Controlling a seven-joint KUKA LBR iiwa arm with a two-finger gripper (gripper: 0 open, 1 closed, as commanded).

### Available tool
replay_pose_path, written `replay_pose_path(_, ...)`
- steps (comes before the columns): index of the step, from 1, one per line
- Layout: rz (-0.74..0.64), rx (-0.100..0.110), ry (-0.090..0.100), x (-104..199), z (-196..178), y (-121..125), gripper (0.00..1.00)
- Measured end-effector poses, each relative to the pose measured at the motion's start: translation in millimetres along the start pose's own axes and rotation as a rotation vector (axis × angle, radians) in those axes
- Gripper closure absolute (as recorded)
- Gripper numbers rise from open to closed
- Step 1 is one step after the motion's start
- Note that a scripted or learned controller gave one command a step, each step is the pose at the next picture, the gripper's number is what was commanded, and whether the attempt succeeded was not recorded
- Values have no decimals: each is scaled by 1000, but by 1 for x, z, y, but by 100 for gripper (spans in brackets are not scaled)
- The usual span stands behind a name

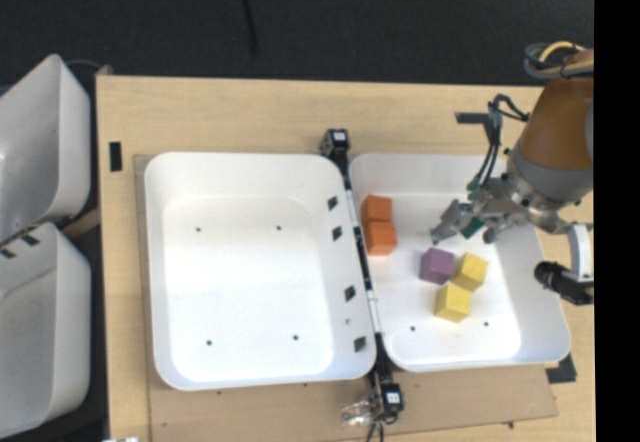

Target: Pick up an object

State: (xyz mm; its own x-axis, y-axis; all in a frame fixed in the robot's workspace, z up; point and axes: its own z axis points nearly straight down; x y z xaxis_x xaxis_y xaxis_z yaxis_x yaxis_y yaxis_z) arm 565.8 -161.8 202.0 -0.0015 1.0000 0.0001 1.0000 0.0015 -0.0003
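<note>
In the right bin (500,345) lie an orange block (378,224) near the left wall, a purple cube (437,265) in the middle, and two yellow cubes (472,271) (453,303) beside and below it. My gripper (458,227) hangs just behind the purple cube and right of the orange block. It is open, its fingers spread with nothing between them. The orange-banded wrist (556,130) reaches in from the right.
The left bin (160,230) sits alongside, parted from the right one by a ridge with black clips (352,250). Cables (492,145) loop off the wrist above the right bin's far side. White containers (40,230) stand at the far left.
</note>
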Motion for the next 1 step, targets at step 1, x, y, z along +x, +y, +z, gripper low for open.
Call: replay_pose_path(1, -1, -8, -8, 40, 101, 7, 0)
